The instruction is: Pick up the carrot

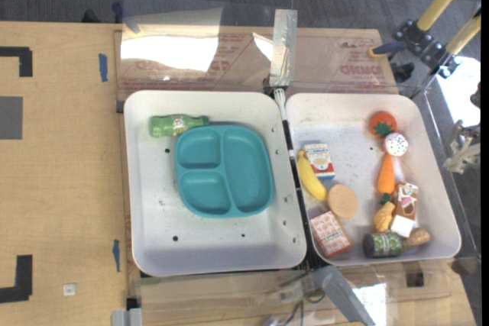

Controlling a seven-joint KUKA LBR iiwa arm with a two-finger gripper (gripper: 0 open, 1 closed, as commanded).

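1. At the bottom of the frame, the near rims of two shallow white bins sit side by side on the wooden worktop point(53, 164): the left bin point(145, 240) and the right bin point(443, 225).
2. Nearest in the right bin, along its lower edge, lie a dark bottle with a green label point(384, 243) on its side and a red-and-white carton point(330, 233), tilted, toward the bin's lower left corner.
3. Just above the bottle is a tight cluster at the lower right: a yellow-orange piece point(383, 217), a small white cube point(402, 225), a brown piece point(419, 237) and a brown-and-white carton point(406, 199).
4. A round tan disc point(343, 202) lies mid-bin, touching the lower end of a yellow banana point(309, 177) that runs along the bin's left wall.
5. The carrot point(386, 175) lies right of centre in the right bin, nearly upright in the frame, its lower end meeting the cluster.
6. A small white carton with red print point(319, 160) sits just beside the banana's upper part.
7. A white speckled ball point(396, 144) rests at the carrot's top end, and a red tomato point(383, 123) lies just above it, near the far wall.
8. The left bin holds a teal divided plate point(225, 169) at its centre, three compartments all bare.
9. A green bottle point(176, 124) lies on its side at the bin's upper left, touching the plate's far rim.
10. The state of the end effector cannot be told.
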